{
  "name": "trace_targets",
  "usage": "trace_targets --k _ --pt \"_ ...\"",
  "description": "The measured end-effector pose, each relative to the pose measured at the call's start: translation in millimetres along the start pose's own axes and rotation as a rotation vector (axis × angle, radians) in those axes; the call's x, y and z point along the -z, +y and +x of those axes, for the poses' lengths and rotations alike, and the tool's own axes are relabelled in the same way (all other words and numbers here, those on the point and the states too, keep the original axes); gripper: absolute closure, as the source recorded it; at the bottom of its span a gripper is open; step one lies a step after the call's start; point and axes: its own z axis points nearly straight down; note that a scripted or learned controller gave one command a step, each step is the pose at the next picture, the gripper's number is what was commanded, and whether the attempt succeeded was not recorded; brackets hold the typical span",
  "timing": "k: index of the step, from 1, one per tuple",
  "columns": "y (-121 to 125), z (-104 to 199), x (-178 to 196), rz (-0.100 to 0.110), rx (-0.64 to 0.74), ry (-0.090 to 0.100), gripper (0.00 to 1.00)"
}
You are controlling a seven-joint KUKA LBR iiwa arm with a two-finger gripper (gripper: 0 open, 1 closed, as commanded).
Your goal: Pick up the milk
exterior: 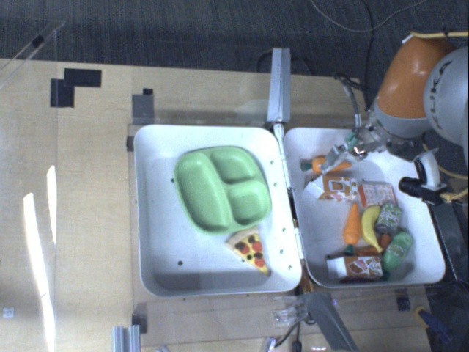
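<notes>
Milk (335, 188) lies in the right bin (316, 270), a small white carton with an orange-brown printed face, tipped on its side in the upper left part of that bin, at about 10 o'clock from the bin's middle. Just beside it at 3 o'clock is a flat packet (378, 194) with red print. An orange-capped item (320, 165) sits at 12 o'clock from the carton, close to it.

Over the bin's far edge, at about 1 o'clock from the carton, hangs the end effector (350, 151), a cluster of metal parts below the arm's grey wrist and orange band (409, 79). It is near the carton but apart from it, and nothing can be seen between its fingers; whether they are spread or pressed together I cannot tell.

Lower in the same bin, a carrot (352, 224) and a banana (370, 227) lie side by side at 5 o'clock from the carton. A small can (388, 216) is at 3 o'clock from the banana, a green bottle (396, 249) at 6 o'clock from the can. Another carton (357, 267) with brown print rests along the near wall.

In the left bin (157, 196) a green divided plate (222, 187) lies near the middle, and a pizza slice (250, 250) sits at its 5 o'clock edge, touching or nearly so. Both bins rest on the pale wooden table (80, 196), with a metal bar (279, 86) rising between them at 12 o'clock.
</notes>
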Motion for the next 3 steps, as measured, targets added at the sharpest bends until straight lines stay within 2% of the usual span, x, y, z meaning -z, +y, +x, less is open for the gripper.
trace_targets --k 1,2,3 --pt "-2 33 76 -0.004 -0.174 -0.001 0.0" --pt "-54 50 99 -0.002 -0.037 -0.001 0.0" --pt "-61 49 -15 -0.014 0.092 -0.008 0.0"
